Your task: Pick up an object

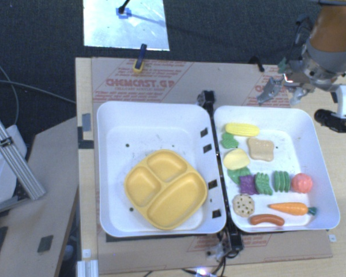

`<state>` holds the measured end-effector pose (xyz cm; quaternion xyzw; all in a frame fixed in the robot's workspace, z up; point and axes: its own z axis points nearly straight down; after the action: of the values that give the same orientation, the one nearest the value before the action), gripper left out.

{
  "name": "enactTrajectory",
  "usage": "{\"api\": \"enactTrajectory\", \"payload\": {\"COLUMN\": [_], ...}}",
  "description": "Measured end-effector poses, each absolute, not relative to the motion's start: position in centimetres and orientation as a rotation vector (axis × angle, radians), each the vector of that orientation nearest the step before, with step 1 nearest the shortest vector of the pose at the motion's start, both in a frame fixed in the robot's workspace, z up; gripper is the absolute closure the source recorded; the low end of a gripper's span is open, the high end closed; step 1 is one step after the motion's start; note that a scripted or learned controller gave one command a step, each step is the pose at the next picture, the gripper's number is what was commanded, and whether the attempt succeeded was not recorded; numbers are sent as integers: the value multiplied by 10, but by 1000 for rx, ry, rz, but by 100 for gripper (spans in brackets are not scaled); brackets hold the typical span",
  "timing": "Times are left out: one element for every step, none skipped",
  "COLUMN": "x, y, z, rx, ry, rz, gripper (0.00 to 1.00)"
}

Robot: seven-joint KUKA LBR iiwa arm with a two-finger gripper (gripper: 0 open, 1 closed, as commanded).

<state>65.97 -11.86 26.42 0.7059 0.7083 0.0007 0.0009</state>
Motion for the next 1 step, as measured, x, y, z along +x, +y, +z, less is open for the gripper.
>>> {"api": "enactTrajectory", "payload": {"x": [550], "y": [-68], "z": [184], "rx": [2229], "ry": [2235], "rz": [-12], "gripper": [0]}}
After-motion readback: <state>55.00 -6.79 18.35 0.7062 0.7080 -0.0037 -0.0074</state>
